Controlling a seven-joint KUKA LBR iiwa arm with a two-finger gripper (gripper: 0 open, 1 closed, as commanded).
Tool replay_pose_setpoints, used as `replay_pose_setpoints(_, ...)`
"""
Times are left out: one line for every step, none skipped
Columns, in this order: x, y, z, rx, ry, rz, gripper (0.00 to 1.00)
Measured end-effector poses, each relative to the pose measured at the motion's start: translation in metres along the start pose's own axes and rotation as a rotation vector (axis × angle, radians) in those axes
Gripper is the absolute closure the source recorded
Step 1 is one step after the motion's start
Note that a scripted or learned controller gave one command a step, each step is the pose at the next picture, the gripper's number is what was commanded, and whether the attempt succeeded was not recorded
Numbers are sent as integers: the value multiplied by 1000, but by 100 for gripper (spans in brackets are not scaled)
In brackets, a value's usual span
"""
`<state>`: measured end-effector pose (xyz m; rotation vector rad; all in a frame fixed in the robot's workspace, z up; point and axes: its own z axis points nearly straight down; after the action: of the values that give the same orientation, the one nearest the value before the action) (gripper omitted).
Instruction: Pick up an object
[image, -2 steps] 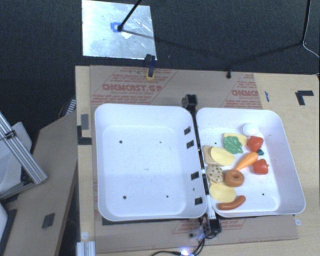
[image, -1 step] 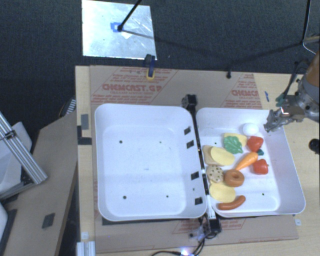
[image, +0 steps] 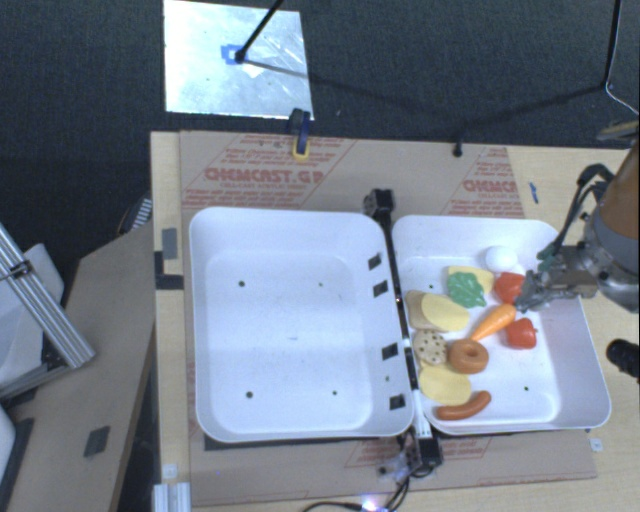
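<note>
The right bin (image: 575, 385) holds several toy foods. A white egg (image: 500, 260) lies at the back, with a yellow wedge (image: 472, 275) and a green leafy piece (image: 466, 291) beside it. A red piece (image: 507, 287) sits just left of my gripper (image: 532, 293), which hangs low over the bin's right side. An orange carrot (image: 492, 322) and another red piece (image: 521, 334) lie right below the gripper. Further forward are a yellow slice (image: 441, 312), a cookie (image: 431, 347), a donut (image: 467, 356), a yellow lump (image: 444, 385) and a sausage (image: 463, 405).
The left bin (image: 290, 320) stands beside the right one, joined by a black-clipped divider (image: 395, 320). Both rest on a cardboard sheet (image: 270, 170). A shiny plate (image: 237, 58) lies at the back, and an aluminium frame (image: 40, 310) stands at the far left.
</note>
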<state>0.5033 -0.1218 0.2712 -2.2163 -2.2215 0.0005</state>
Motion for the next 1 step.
replay_pose_setpoints(75,-15,-120,-20,0,-11,100)
